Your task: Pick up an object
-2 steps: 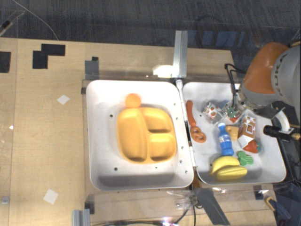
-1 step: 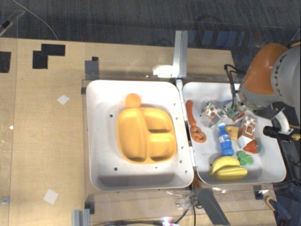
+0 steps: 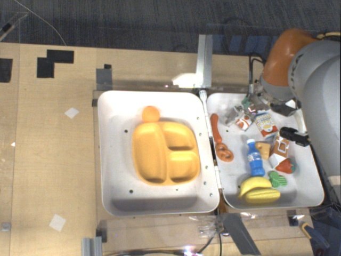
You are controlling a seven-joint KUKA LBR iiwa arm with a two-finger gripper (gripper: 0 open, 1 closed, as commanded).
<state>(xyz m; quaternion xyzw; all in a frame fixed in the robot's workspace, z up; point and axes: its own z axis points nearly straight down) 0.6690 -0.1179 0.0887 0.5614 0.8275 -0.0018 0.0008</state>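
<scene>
You're looking down on two white bins side by side on the table (image 3: 48, 159). The left bin (image 3: 114, 196) holds a yellow divided tray (image 3: 162, 153) with an orange ball (image 3: 151, 113) touching its far edge. The right bin (image 3: 314, 193) holds the clutter you can pick from: a banana (image 3: 259, 189) near the front, a green piece (image 3: 277, 180) just beside it, a blue bottle (image 3: 256, 158), a pretzel (image 3: 224, 153), a long orange carrot (image 3: 215, 128) by the left wall, a red piece (image 3: 284, 166), and small cartons (image 3: 265, 124) toward the back. The arm (image 3: 314, 73) comes in from the right, and the claw (image 3: 254, 101) sits low over the back of the right bin, among the cartons. You cannot tell how the claw is set.
</scene>
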